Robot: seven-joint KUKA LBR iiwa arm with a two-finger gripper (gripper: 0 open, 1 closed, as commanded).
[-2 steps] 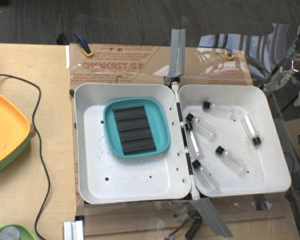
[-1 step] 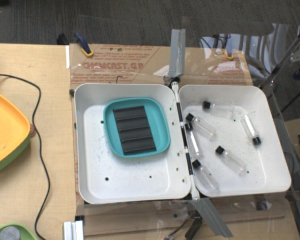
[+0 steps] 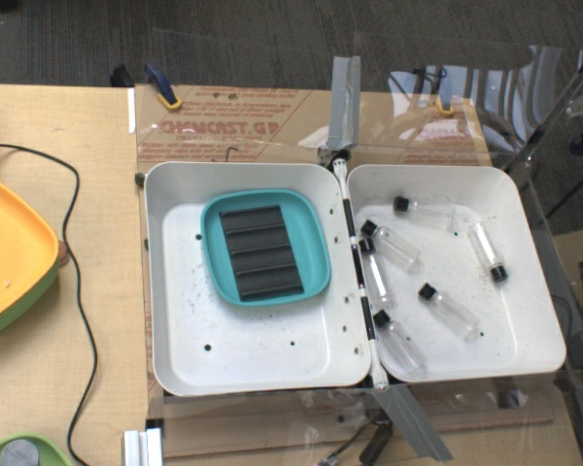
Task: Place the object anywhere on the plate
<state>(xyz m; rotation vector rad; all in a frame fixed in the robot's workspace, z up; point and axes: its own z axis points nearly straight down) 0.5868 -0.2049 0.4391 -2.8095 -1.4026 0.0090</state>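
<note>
A teal square plate (image 3: pixel 316 260) sits in the left white bin (image 3: pixel 175 289), toward its upper middle. On the plate lies a dark grey ribbed rectangular block (image 3: pixel 260 251). In the right white bin (image 3: pixel 534 289) lie several clear plastic vials with black caps, among them one at the upper right (image 3: pixel 487 250), one at the lower middle (image 3: pixel 447 309) and one near the left wall (image 3: pixel 389 246).
Cardboard sheet (image 3: pixel 233 124) lies behind the bins with a clamp (image 3: pixel 161 85) on it. Orange and green dishes (image 3: pixel 10 250) stack at the far left on the wooden bench, with a black cable (image 3: pixel 78 260) running past them. A metal bracket (image 3: pixel 345 105) stands between the bins.
</note>
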